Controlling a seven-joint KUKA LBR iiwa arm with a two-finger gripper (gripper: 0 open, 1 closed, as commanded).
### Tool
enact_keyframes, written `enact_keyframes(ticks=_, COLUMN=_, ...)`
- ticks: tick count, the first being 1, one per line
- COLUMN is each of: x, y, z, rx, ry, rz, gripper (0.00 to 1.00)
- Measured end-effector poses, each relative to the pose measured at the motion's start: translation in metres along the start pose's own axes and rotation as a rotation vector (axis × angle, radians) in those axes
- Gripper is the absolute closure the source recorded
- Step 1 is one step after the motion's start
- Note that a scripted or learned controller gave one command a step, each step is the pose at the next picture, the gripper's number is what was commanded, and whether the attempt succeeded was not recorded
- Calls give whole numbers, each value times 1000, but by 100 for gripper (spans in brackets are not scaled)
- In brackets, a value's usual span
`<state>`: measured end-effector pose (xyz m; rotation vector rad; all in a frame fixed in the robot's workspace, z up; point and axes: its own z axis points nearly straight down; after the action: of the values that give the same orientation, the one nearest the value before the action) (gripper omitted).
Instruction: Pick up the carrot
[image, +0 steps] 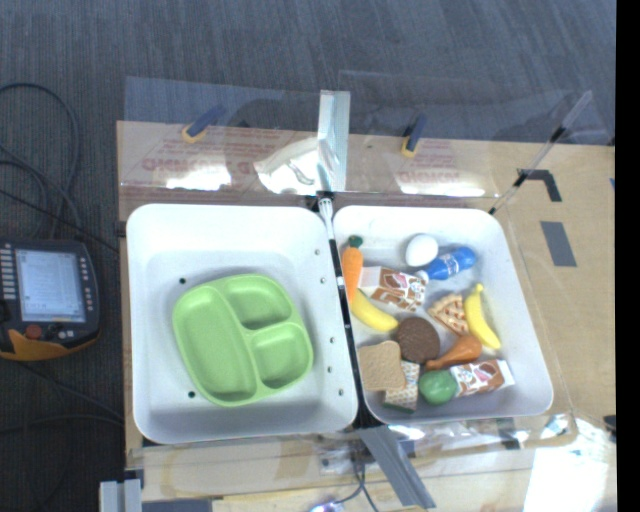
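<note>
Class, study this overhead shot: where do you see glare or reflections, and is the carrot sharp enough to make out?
Camera view: glare streaks the clear panel behind the bins and the front edge; lighting in the bins is soft and even; the carrot is slightly soft but recognisable.

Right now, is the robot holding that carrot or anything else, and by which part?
Nothing is held. The carrot lies untouched in the right bin, against its left wall, green top pointing away, just above a banana.
</note>
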<state>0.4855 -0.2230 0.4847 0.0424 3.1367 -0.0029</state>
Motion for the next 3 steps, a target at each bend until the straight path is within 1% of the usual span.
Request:
enact_keyframes(ticks=1, x=0, y=0, z=7, rx=0, ry=1, rz=-202, gripper=100)
enact_keyframes(ticks=2, x=-9, y=1, z=0, rx=0, ry=-1, rz=-302, gripper=100)
enact_keyframes(ticks=3, x=-9, y=1, z=0, rx=0, ry=0, rz=-332, gripper=100)
